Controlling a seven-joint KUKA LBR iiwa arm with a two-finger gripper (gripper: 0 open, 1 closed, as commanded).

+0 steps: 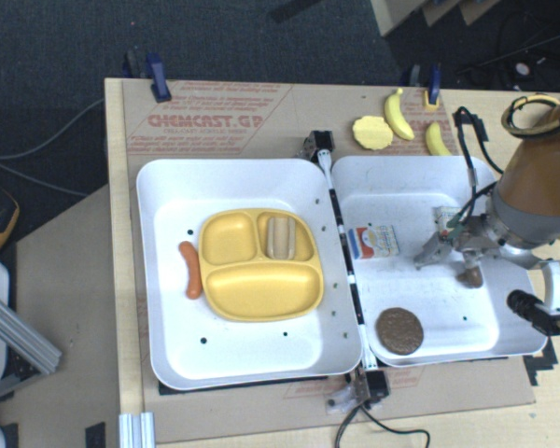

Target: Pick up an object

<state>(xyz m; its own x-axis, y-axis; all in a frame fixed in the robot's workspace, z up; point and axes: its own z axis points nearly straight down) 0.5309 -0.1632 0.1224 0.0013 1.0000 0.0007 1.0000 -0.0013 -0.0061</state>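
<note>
Brown round patty point(399, 330) flat, right bin's point(420, 177) near-left corner.

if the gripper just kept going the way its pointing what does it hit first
It points down into the right bin, so most likely the bin floor, right beside the small brown object at its tip. Depth is hard to judge here, so it might touch that object first.

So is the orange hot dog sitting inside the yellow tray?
No, the orange hot dog lies on the left bin's floor just beside the yellow tray's left edge.
</note>
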